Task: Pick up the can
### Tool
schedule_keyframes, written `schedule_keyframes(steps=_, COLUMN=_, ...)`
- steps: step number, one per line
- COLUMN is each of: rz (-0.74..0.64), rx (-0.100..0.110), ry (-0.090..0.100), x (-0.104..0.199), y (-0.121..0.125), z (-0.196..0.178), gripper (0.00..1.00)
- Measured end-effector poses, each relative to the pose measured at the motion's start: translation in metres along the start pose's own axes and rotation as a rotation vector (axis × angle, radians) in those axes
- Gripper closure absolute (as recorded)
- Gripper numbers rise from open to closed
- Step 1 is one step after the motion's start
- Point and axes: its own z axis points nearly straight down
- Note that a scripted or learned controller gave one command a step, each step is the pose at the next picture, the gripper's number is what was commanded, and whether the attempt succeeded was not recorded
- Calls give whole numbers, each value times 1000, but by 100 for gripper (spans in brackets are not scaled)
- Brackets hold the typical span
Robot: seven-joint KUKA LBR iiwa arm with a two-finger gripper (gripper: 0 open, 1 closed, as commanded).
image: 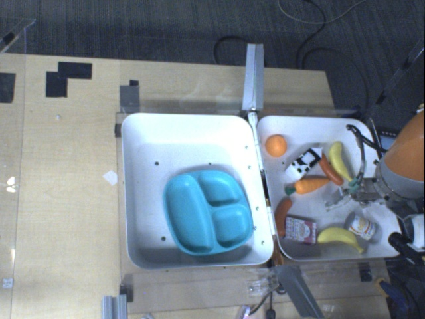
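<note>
The can [362, 227] lies on its side low in the right bin [292, 126], toward the lower right of the frame, its pale round end turned up toward the camera and a yellow label band around its body. It sits just right of a banana [340, 236] and nearly touches it. It is probably a light, rigid metal cylinder with a smooth, slippery wall that would roll if nudged sideways; the surest hold is likely across the curved body, squeezing on opposite sides of the barrel rather than on the flat ends. The gripper [356, 190] hangs just above the can in the frame, a thin metal assembly at the end of the arm's orange band [404, 153], and whether it is spread or closed cannot be told from this angle; nothing is seen held in it. Around it lie a second banana [339, 159] at the upper right of the bin, a carrot [309, 186] in the middle, a round orange [275, 145] near the upper left corner, a black-and-white patterned block [304, 161], a reddish sausage shape [283, 211] and a small dark red carton [300, 230]. The left bin [139, 178] holds a glossy blue divided plate [208, 211] with three compartments. Both bins are smooth white plastic resting on a pale wooden tabletop [60, 178].
</note>
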Motion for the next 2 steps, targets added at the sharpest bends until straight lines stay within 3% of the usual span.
schedule_keyframes(steps=1, rz=-5, rx=8, ry=5, x=-13, y=-11, z=19, gripper=0)
schedule_keyframes(steps=2, rz=-7, rx=2, ry=3, x=-14, y=-8, z=9, gripper=100)
